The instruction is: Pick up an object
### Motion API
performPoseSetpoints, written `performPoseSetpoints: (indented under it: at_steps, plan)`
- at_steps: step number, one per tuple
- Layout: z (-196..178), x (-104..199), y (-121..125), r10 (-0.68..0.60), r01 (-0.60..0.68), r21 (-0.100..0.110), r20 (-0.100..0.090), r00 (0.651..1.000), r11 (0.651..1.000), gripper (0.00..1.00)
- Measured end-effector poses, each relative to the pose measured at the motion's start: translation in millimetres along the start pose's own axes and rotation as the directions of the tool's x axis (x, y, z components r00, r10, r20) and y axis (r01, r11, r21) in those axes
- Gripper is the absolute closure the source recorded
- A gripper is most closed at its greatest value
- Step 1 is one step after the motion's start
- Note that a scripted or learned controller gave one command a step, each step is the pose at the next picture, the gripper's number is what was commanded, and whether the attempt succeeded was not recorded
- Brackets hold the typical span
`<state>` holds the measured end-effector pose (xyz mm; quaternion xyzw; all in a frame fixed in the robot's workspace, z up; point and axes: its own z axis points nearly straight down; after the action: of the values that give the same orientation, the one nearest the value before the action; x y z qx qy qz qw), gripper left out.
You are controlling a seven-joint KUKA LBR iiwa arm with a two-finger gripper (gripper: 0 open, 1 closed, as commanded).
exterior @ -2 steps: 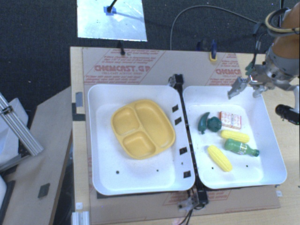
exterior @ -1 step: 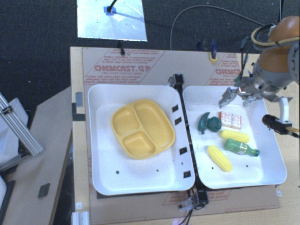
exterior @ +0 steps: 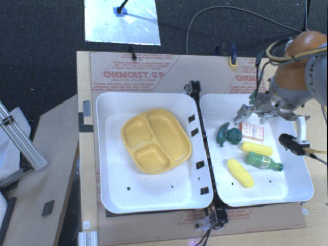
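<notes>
Claw [exterior: 252, 111] seemingly spread, empty, poised just above red-and-white packet [exterior: 252, 131], right bin [exterior: 297, 188]

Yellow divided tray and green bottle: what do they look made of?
The yellow three-compartment tray looks like moulded plastic, matte, evenly coloured with soft rounded ridges. The small green bottle seems glossy plastic, judging by its highlights; glass can't be excluded.

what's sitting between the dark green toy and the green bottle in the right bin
In the camera view, one yellow plastic corn cob lies between the dark green toy and the green bottle, right above the bottle. A second corn cob lies below that line.
</notes>
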<state>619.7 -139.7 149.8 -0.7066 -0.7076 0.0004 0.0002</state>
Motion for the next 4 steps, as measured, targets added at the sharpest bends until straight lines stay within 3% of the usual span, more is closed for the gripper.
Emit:
performPoseSetpoints:
  at_steps: [1, 2, 4]
  plan:
    - [57, -6, -3, 0.0, 0.0, -0.006, 0.002, 1.0, 1.0, 0.0]
    - [40, -7, 1, -0.001, 0.001, -0.017, 0.005, 1.0, 1.0, 1.0]
    - [-68, -1, -6, -0.003, 0.003, -0.008, 0.001, 1.0, 1.0, 1.0]
